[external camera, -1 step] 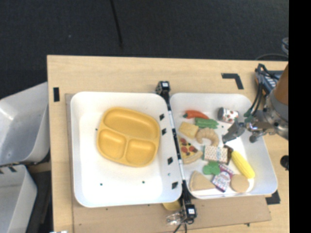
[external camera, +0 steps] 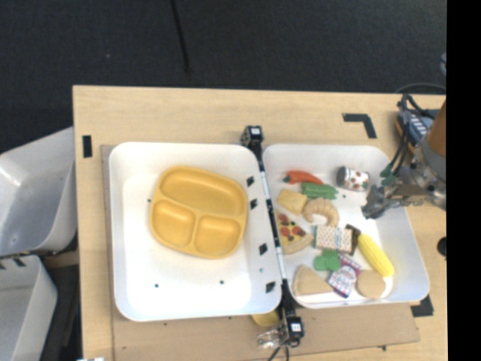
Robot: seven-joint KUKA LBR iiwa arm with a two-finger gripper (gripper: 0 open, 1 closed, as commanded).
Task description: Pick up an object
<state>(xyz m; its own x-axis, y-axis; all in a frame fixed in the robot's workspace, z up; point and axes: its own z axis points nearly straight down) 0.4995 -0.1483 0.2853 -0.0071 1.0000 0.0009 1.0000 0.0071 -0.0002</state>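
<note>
Two bins on bench; claw (external camera: 373, 204) sits over the right bin (external camera: 409, 235), its opening not discernible at this angle. Corn cob (external camera: 375, 253) lies just below the claw, small can (external camera: 353, 177) just above-left. Suggest descending squarely on the isolated corn, clear of the bin wall.

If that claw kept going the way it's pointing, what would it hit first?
The claw points left and down into the right bin. It would probably meet the bin's bare white floor first, near the yellow corn; depth is hard to judge.
</note>
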